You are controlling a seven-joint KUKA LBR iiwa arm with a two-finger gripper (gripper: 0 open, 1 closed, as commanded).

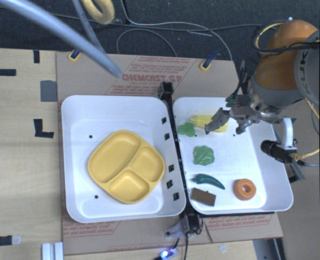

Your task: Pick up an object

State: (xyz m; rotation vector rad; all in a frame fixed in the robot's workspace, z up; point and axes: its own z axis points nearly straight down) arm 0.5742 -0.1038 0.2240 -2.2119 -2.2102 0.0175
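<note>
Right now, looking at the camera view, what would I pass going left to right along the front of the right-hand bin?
Brown rectangular block → dark green pepper-shaped toy → orange ring-shaped doughnut toy.

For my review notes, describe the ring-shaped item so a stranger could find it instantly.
Look at the right white bin, the one the arm reaches over. In its near right corner lies the orange doughnut, apart from the other items. It is the one ring with a hole, while the dark green pepper and brown block to its left are solid.
</note>
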